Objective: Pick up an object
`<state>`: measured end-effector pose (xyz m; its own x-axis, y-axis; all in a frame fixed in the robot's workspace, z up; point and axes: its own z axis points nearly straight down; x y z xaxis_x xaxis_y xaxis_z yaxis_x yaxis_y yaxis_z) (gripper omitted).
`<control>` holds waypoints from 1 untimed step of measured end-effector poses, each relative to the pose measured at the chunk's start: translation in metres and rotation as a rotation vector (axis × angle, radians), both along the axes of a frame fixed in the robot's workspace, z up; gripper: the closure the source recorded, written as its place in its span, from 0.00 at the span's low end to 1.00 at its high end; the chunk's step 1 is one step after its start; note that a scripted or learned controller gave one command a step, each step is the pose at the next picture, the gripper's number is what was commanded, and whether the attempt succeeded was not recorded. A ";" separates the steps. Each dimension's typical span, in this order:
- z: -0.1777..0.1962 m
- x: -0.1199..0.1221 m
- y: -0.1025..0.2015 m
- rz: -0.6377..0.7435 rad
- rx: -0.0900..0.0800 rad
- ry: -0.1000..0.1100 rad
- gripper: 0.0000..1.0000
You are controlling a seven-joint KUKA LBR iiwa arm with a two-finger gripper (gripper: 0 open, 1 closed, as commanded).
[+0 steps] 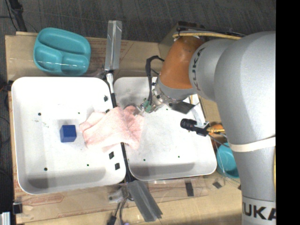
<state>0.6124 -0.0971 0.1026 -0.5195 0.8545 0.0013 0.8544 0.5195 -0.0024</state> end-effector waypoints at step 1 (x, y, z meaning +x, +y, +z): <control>0.098 0.039 0.060 -0.246 -0.001 -0.003 1.00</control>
<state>0.6512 -0.0369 0.2009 -0.2955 0.9554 -0.0004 0.9554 0.2955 -0.0001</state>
